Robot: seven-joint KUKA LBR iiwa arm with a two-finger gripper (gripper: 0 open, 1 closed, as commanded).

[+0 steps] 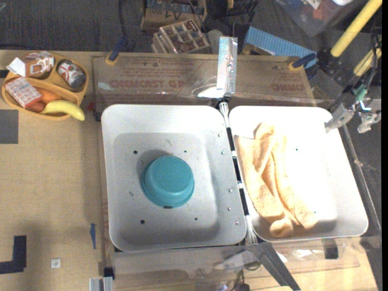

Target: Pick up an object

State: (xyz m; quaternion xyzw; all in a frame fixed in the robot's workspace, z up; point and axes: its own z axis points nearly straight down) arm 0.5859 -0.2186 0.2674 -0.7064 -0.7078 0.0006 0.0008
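A teal bowl (168, 181) lies upside down in the middle of the left bin (121, 132). A crumpled pale orange cloth (276, 177) stretches from the far left to the near middle of the right bin (345, 205). My gripper (353, 115) hangs at the view's right edge, just past the right bin's far right corner, well away from both the cloth and the bowl. Nothing is seen in it.
A yellow tray (36, 99) with a banana, cans and boxes sits at the far left of the bench. A cardboard panel (182, 77) runs behind the bins. A yellow bar (357, 20) and cables are at the back right.
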